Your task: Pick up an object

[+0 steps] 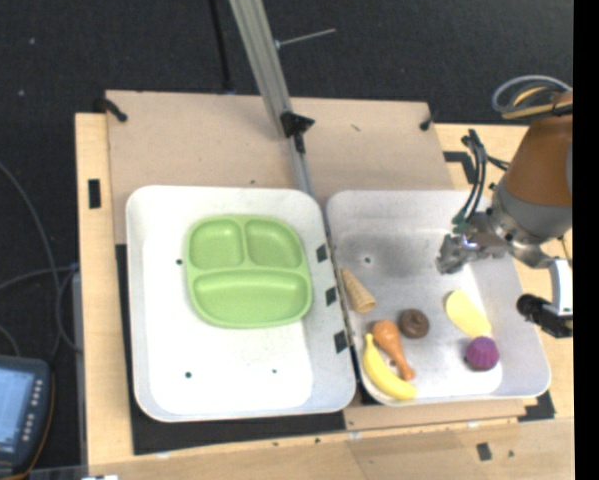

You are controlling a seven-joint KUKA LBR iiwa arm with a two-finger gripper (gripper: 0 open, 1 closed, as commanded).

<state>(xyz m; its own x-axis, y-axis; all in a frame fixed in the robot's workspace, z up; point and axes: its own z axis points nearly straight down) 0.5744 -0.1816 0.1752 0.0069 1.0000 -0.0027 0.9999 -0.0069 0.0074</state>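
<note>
Lying in the right bin [379, 218] are a yellow piece [467, 312], a purple ball [481, 353], a brown ring [413, 322], a cone [357, 289], a drumstick [392, 346] and a banana [383, 373]. Above the yellow piece hangs the claw [454, 255]; whether it is open, I cannot tell. A green plate [248, 272] sits in the left bin [159, 368].

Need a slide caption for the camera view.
Tool over right bin of toy food; green plate in left bin.
</note>
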